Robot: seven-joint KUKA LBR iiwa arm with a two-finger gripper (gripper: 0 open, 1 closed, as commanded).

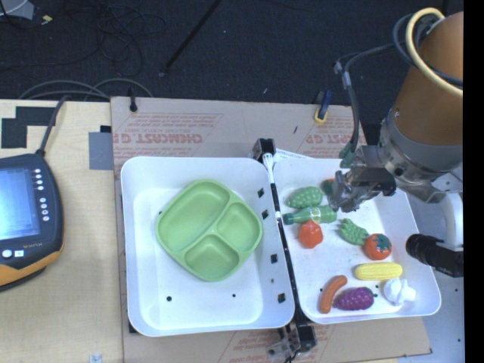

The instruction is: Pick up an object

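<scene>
Your gripper [349, 197] hovers over the bottle [308, 216]; its grip state unclear; crowded toys beside the bottle could jam the pick.

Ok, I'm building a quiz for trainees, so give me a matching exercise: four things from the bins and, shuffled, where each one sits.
Things:
1. green divided plate
2. yellow corn
3. purple grapes
4. green bottle

Places:
A. right bin, against the divider between the bins
B. left bin
C. right bin, near the front edge
D. right bin, just below the tomato

Pairs: 1-B, 2-D, 3-C, 4-A
</scene>
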